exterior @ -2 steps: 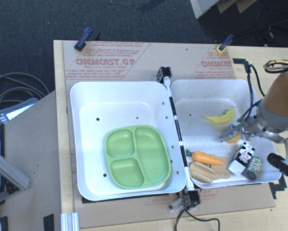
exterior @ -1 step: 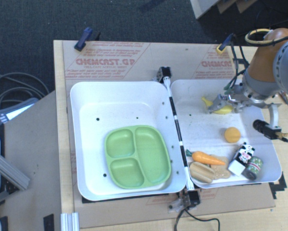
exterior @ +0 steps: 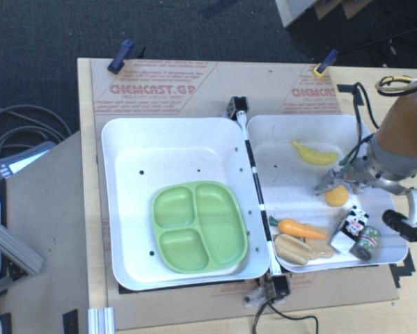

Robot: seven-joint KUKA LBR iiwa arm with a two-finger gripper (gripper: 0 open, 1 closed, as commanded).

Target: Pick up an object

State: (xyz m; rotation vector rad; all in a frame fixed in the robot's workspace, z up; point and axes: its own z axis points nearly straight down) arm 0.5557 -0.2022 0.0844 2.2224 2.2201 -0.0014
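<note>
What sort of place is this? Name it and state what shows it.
Probably a robotics lab bench set up for grasping trials: two white bins clamped side by side on a board, toy food such as a banana and carrot, and loose cables on dark carpet.

A dark blue-grey carpet (exterior: pixel 159 16) covers the floor across the top of the frame. Below it, a bench topped with printed brown cardboard (exterior: pixel 156 82) is held by a blue clamp (exterior: pixel 120 56) at upper left and a yellow-and-blue clamp (exterior: pixel 326 62) at upper right. Grey cables (exterior: pixel 17 127) coil at far left beside a grey panel (exterior: pixel 44 221).
</note>
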